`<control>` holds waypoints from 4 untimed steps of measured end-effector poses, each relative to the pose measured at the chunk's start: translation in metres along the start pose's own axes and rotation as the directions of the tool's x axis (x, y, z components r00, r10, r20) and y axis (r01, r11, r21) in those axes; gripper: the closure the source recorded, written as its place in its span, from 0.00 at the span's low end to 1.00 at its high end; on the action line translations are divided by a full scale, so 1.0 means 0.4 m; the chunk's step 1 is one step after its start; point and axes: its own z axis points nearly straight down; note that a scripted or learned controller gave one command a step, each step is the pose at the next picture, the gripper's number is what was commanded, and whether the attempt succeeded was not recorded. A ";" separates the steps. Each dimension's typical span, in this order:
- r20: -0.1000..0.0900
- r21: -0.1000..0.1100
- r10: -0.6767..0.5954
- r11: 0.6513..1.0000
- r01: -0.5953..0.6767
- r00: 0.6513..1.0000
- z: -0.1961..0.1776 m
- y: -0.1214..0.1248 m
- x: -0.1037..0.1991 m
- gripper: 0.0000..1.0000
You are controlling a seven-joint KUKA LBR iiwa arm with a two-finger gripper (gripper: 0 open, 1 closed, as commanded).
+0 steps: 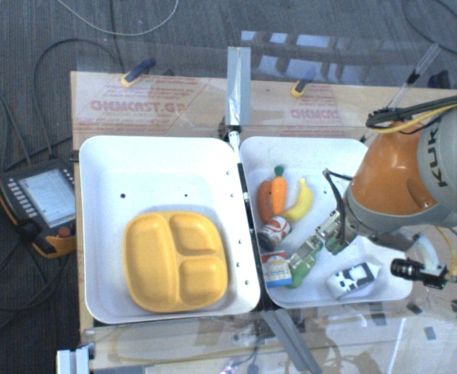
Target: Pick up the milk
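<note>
Two bins sit side by side on the bench. The left bin [104, 178] holds a divided tray [177, 260], lying toward six o'clock of its floor. In the right bin [322, 150], a carrot [271, 195] lies against the left wall with a banana [300, 199] just beside it at three o'clock. A can [275, 230] lies at six o'clock of the carrot. The milk carton [278, 270] sits at six o'clock of the can. The gripper [313, 245] hangs at two o'clock of the carton. A small box [352, 280] lies at four o'clock of the gripper.

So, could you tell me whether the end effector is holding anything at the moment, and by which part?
It cannot be told: the end effector sits low in the right white bin, beside a green bottle.
</note>
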 end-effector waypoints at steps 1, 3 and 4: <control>-0.021 0.005 0.012 1.000 -0.012 1.000 -0.127 0.210 0.088 0.00; -0.020 0.006 -0.062 0.998 0.062 0.998 0.080 0.074 -0.242 0.00; -0.003 -0.007 -0.174 0.985 0.174 0.985 0.105 -0.080 -0.121 0.00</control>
